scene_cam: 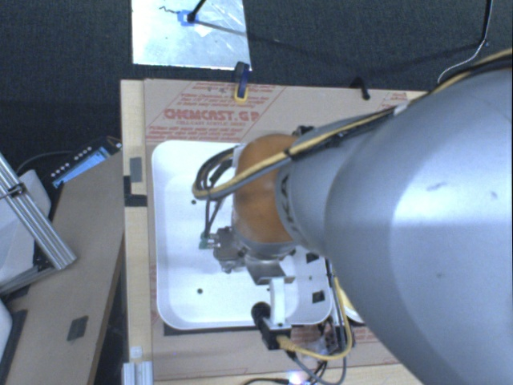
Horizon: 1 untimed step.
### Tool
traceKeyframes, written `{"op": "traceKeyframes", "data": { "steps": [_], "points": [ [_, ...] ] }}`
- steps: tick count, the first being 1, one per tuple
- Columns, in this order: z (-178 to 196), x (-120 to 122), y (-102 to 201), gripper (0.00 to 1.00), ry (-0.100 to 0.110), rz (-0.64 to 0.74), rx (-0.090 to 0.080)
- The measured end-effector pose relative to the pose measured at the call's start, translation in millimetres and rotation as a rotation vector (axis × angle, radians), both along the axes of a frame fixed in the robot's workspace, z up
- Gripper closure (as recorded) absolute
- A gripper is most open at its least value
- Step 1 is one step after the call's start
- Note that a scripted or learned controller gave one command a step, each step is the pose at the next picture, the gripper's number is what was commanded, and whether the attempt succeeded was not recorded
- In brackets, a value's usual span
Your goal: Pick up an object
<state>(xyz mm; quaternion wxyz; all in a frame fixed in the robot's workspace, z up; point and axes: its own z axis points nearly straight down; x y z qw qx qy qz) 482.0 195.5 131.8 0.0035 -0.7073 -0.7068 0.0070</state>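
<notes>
My grey arm reaches in from the right and covers most of the view. Its orange band (258, 189) hangs over the left white bin (178, 215). Below the band, the metal and white gripper assembly (240, 257) points down over the middle of that bin's floor. The wrist hides whatever lies straight beneath it. On the bare part of the bin floor I see two tiny dark specks (199, 290), and no larger object shows there.
The arm hides the right bin. A brown cardboard sheet (208, 107) lies under the bins, with a yellow and blue clamp (241, 83) at its far edge. A silver plate (189, 21) lies beyond. Aluminium rails (32, 223) stand at the left.
</notes>
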Motion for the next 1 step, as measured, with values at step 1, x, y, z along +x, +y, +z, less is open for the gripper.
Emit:
{"op": "traceKeyframes", "data": {
  "steps": [1],
  "points": [
    [81.4,5.5,30.5,1.00,-0.022,0.008,0.010]
  ]
}}
